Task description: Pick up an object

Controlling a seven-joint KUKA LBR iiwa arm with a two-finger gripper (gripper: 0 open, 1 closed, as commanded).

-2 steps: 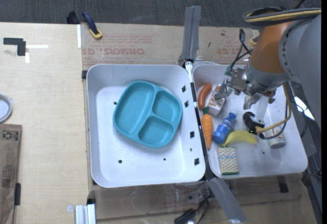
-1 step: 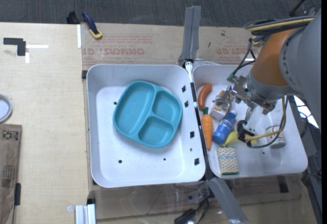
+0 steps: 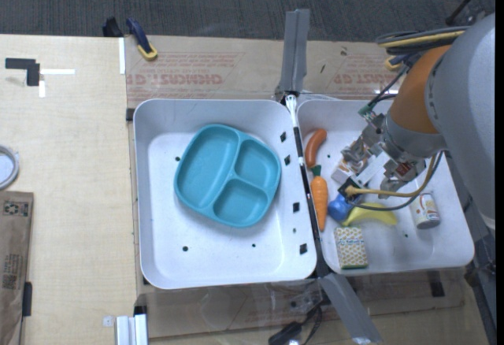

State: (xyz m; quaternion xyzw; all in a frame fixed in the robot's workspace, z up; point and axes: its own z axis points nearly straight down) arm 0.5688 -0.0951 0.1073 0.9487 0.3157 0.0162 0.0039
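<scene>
The gripper [image 3: 352, 172] hangs low in the right bin [image 3: 449, 253]; whether it is open I cannot tell. Just near of it lies a banana [image 3: 372, 217], likely light, stiff plastic and slick, so best pinched across its middle.

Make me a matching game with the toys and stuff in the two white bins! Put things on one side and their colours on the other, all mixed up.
Things:
1. three-part plastic plate
2. toy carrot
3. toy banana
4. small tin can

Colours:
A. yellow
B. silver and white
C. turquoise blue
D. orange

Pairs: 1-C, 2-D, 3-A, 4-B
</scene>
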